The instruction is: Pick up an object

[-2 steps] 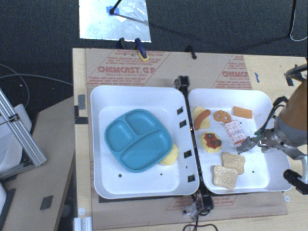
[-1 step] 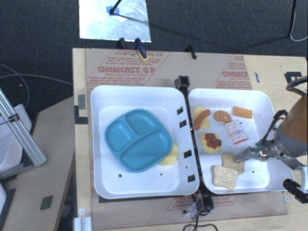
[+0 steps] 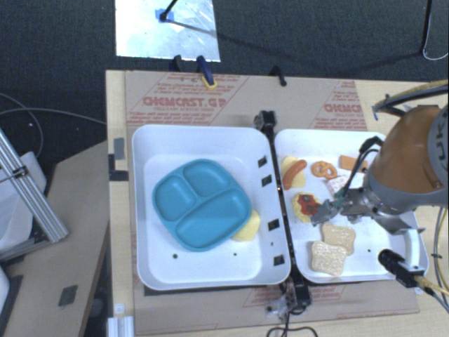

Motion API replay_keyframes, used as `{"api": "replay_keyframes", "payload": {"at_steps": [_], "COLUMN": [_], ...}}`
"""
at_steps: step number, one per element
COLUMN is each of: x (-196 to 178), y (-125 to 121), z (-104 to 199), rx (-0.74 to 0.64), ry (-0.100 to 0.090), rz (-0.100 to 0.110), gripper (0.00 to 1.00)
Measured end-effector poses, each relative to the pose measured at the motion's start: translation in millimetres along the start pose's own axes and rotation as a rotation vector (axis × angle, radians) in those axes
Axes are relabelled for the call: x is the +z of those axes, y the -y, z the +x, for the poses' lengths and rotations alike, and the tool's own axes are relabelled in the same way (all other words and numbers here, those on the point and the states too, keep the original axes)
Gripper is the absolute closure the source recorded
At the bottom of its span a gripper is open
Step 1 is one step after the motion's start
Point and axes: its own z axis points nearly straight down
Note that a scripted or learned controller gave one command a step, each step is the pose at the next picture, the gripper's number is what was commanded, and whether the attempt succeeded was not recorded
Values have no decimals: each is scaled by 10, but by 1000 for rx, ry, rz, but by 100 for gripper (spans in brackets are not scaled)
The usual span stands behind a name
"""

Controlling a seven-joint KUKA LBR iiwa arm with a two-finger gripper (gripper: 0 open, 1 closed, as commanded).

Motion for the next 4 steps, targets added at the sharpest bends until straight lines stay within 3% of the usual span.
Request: {"api": "replay_keyframes", "payload": {"at_steps": [1, 2, 3, 4], "x": [743, 596, -315, 684], "y": [11, 23, -350, -30], "z": [51, -266, 308, 28], "rx": [13, 14, 3, 15], "ry": [7, 4, 2, 3], "rz": [0, 4, -5, 8], "gripper": [0, 0, 0, 0]}}
